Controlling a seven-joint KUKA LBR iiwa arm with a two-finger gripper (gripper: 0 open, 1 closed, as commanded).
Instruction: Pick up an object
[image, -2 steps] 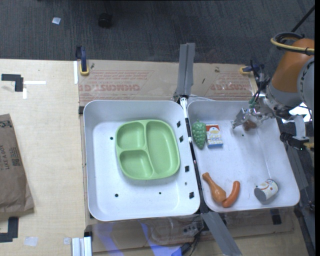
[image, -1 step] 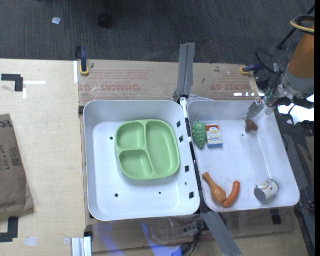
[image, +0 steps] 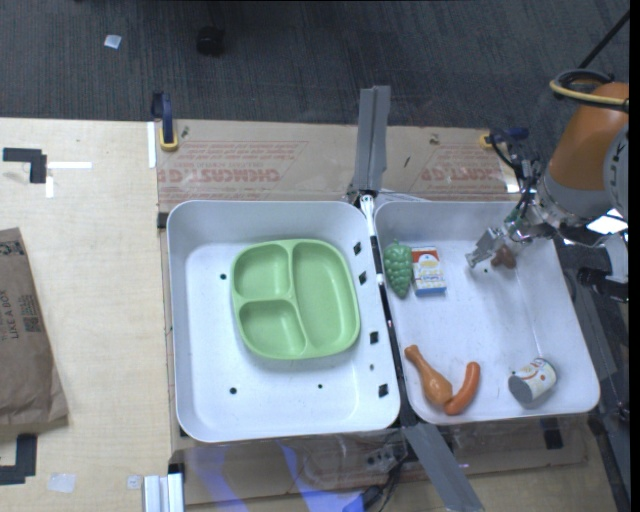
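Claw (image: 492, 255) low over right bin (image: 500, 330), upper part, near a small brown thing (image: 506, 258); grip unclear. Closest: small box (image: 429, 271) and green grapes (image: 398, 268). Farther: orange carrot (image: 428, 372) angled, sausage (image: 464, 388), cup (image: 533, 381). Green tray (image: 297, 298) in left bin (image: 200, 330).

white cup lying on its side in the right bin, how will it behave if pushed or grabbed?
The cup lies on its side near the right bin front corner, so a push would probably roll it. It looks small and hollow, likely light. Its rounded wall may slip between fingers unless gripped squarely.
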